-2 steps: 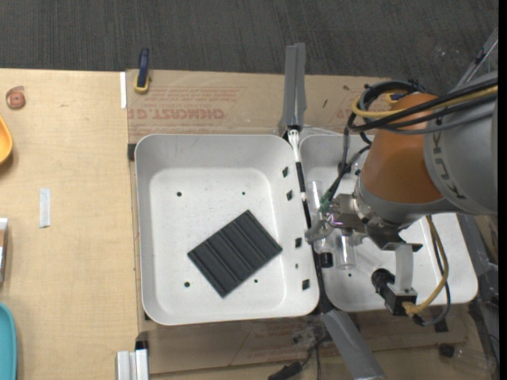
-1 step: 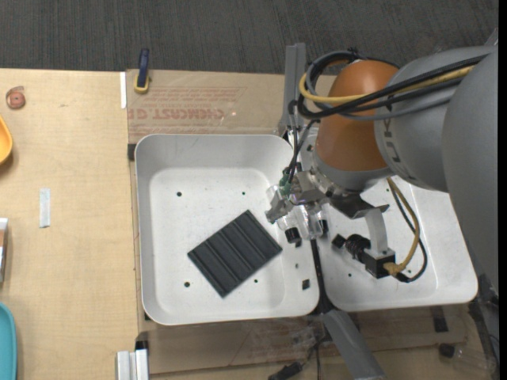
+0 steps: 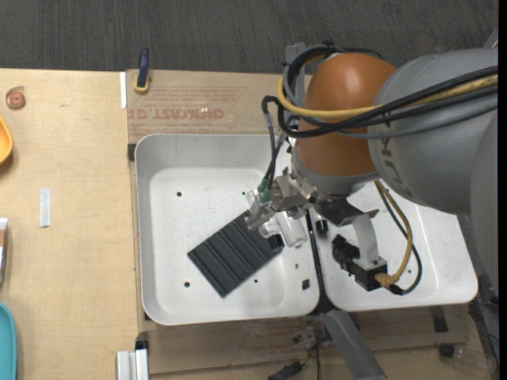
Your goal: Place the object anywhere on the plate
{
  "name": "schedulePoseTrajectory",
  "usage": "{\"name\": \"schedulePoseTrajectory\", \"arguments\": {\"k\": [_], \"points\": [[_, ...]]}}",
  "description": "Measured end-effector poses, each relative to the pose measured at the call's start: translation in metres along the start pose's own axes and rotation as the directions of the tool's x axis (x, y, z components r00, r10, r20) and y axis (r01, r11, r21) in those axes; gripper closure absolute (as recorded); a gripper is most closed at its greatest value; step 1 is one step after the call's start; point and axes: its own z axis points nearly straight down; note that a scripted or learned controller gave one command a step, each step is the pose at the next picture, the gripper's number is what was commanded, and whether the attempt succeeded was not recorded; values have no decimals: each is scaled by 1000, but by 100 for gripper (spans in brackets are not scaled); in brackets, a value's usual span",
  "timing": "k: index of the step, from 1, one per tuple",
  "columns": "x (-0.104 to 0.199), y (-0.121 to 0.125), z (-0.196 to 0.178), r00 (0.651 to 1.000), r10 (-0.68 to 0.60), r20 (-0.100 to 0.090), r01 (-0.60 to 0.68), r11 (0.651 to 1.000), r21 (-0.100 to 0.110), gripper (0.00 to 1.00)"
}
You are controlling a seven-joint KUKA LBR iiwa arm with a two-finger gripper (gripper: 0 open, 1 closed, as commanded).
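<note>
Your gripper [image 3: 273,220] sits low in the left bin [image 3: 158,212], right at the upper right end of the dark ribbed plate [image 3: 234,253]; whether it carries anything I cannot tell, since the wrist hides that spot. The plate lies flat and tilted across the bin floor, near the divider between the bins. Watch for a drop landing at the plate's edge and sliding off the ribs, or the tool nudging the plate itself.
</note>
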Motion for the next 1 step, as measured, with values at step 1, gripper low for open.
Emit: {"name": "schedulePoseTrajectory", "arguments": {"k": [1], "points": [[0,0,0,1000,0,0,0,1000,0,0]]}}
